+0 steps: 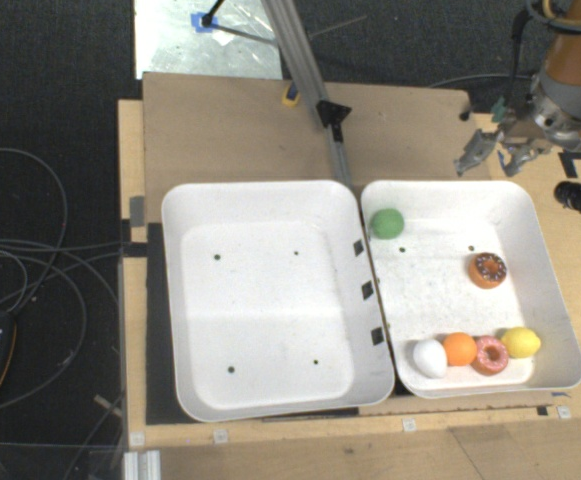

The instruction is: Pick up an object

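Your gripper (pixel 497 158) hangs released above the right bin's (pixel 545 228) far edge. Green ball (pixel 387 223) sits in its far-left corner.

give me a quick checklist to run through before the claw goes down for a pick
1. Claw open: ok, fingers spread with nothing between them.
2. Claw above a target: not ok, it hangs over the bench past the far rim of the right bin.
3. Isolated target available: ok, the green ball and the brown donut each sit apart.
4. Near-edge row easy to grip: not ok, white egg, orange, pink donut and lemon are packed by the wall.
5. Green ball clear of the wall: cannot tell.
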### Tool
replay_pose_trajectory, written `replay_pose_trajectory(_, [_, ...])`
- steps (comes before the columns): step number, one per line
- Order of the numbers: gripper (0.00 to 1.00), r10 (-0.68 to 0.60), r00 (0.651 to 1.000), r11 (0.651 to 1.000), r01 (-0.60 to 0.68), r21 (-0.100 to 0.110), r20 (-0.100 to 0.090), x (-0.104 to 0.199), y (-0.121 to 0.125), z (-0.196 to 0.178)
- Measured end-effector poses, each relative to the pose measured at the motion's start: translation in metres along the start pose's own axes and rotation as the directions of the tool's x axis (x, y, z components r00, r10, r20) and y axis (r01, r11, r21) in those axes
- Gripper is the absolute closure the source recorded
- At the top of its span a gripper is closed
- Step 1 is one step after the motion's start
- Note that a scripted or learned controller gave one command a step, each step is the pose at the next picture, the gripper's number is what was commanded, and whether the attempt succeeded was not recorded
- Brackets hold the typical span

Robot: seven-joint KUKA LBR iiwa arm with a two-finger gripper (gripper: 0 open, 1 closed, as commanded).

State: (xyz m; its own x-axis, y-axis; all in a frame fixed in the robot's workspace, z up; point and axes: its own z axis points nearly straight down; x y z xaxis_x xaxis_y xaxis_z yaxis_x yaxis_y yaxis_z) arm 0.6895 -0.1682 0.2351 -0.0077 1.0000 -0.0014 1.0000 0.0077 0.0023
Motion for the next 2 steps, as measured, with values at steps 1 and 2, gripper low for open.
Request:
replay_pose_trajectory(1, [0.00, 0.000, 1.000, 1.000, 0.000, 0.001, 0.001, 0.000, 0.000, 0.000])
replay_pose_trajectory(2, [0.00, 0.000, 1.000, 1.000, 0.000, 0.003, 0.000, 0.001, 0.003, 0.042])
